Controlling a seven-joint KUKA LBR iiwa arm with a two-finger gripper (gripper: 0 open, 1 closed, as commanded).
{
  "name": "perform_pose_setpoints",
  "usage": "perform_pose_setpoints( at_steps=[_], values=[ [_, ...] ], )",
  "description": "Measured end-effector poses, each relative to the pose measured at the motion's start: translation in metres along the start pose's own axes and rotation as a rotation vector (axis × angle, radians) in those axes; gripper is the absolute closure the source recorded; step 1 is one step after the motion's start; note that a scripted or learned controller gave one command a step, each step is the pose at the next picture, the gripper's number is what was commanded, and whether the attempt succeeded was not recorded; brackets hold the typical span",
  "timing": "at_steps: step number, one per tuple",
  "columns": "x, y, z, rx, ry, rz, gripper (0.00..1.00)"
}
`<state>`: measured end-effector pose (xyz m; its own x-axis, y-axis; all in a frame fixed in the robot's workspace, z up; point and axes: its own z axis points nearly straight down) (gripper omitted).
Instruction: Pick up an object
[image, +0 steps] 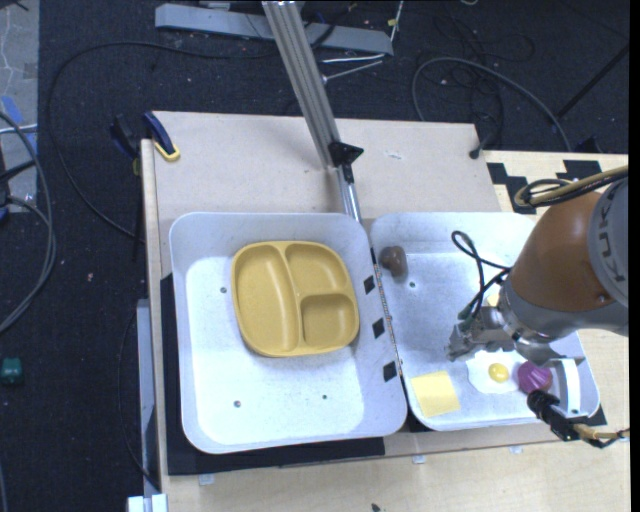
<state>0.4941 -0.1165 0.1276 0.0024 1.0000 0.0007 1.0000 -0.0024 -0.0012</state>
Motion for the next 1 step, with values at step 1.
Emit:
perform_pose_setpoints(
  at_steps=[1],
  values=[
    [-0.0105, 0.0013, -0.0548, -0.006, -0.002, -0.001, 1.00]
  ],
)
